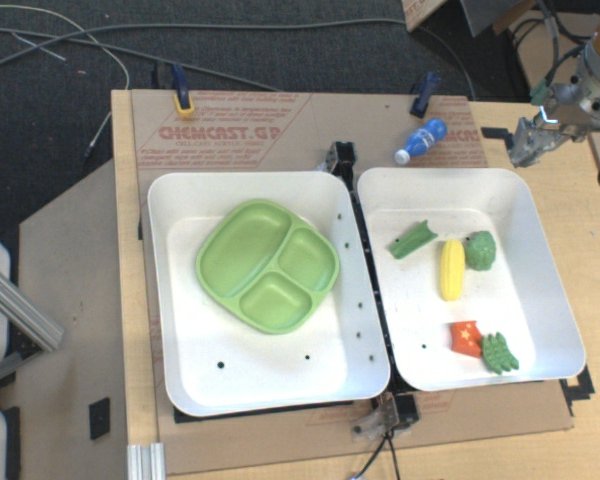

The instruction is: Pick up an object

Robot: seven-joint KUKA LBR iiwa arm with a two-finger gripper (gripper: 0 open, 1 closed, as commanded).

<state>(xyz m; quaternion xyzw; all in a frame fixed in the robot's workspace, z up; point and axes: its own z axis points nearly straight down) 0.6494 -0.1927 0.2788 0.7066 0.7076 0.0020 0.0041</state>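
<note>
So the bench (230, 128) is basically a cardboard-topped board with red print. Two shallow white bins sit right on it, touching: left bin (170, 298) at 9 o'clock, right bin (550, 298) at 3. A little blue-and-white bottle (421, 141) lies at about 1 o'clock, just behind the right bin.

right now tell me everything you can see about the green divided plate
The green divided plate is pale green, looks like matte plastic, and has a rounded-square outline with three compartments: one large at the left, two smaller at the right and bottom. It lies flat and right side up, turned at an angle, on the floor of the left white bin, near the middle. Nothing else touches it.
</note>
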